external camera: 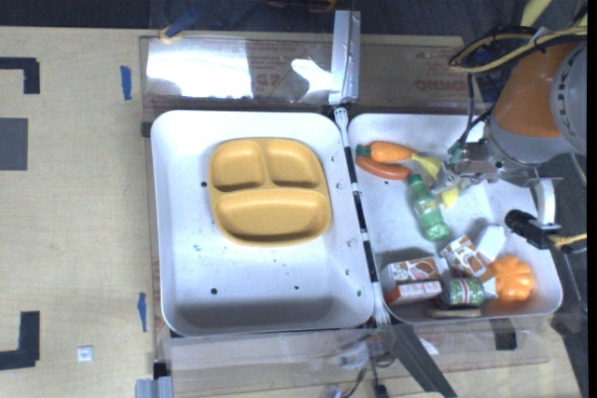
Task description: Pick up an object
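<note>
The right bin (541, 130) holds a cluster of toy food. An orange carrot (392, 151) with a green top lies over a red sausage (382, 169) at the far left. Beside them lie a yellow banana (427, 166) and a green bottle (429, 212). Along the front edge are a red ketchup bottle (415, 291), a small carton (413, 270), a green can (465, 293), another carton (465, 255) and an orange pepper (512, 279). My gripper (456, 174) hangs low in the right bin, just right of the banana and above the green bottle's top.
The left bin (177, 200) holds a yellow divided plate (270, 189). A raised divider (357, 200) separates the two bins. A clear plastic wall (242, 70) stands behind the left bin. The arm's orange band (527, 102) is over the right bin's far corner.
</note>
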Available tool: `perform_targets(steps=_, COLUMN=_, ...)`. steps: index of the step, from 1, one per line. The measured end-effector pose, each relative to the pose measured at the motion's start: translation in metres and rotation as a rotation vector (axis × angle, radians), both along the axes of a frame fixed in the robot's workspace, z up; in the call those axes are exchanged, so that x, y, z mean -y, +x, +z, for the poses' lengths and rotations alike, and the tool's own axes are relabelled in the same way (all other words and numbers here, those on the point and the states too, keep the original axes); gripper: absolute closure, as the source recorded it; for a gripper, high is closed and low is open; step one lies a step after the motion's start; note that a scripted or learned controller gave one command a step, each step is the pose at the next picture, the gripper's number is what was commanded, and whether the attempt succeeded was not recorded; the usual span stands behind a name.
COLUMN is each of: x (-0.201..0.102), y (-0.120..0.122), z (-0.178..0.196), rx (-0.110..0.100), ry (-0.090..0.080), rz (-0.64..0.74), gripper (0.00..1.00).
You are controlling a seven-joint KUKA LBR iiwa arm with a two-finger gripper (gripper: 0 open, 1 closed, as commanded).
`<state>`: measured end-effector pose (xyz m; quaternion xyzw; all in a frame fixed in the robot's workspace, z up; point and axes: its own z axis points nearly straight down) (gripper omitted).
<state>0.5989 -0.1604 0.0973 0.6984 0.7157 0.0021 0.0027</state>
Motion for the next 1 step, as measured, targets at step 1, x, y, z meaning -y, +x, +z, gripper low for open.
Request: perform_targets(steps=1, x=-0.0734, y=0.0025, z=0.1172, rx=-0.005, ry=-0.001, rz=0.188, gripper=1.00)
